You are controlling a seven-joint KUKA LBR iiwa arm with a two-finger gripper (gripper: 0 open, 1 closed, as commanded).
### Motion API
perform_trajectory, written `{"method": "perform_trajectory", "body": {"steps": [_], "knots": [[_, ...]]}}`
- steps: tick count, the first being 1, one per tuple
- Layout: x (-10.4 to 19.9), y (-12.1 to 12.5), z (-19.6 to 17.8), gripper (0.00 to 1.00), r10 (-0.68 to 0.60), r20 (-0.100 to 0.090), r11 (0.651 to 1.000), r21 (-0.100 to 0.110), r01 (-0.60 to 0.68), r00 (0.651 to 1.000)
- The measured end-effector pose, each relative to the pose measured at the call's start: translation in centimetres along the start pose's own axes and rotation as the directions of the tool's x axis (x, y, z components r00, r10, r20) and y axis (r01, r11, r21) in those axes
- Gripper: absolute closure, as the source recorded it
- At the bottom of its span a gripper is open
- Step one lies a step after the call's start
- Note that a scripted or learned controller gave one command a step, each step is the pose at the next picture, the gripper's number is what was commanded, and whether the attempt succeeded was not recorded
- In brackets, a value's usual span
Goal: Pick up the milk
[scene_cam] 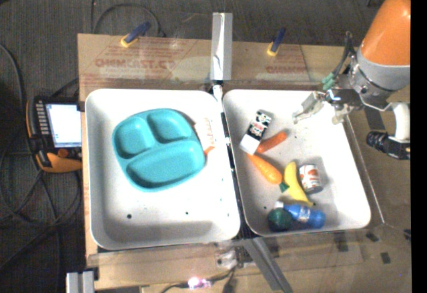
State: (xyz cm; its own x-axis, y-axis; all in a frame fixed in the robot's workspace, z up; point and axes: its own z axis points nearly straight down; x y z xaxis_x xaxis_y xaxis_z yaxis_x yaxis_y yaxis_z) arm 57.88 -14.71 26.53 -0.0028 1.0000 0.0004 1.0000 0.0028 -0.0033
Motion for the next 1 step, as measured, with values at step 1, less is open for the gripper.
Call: {"method": "perform_trajectory", "body": {"steps": [1], "knots": [[3.26, 4.31, 12.77, 0.0, -0.181, -0.001, 0.984, 0.0, 0.181, 0.984]]}}
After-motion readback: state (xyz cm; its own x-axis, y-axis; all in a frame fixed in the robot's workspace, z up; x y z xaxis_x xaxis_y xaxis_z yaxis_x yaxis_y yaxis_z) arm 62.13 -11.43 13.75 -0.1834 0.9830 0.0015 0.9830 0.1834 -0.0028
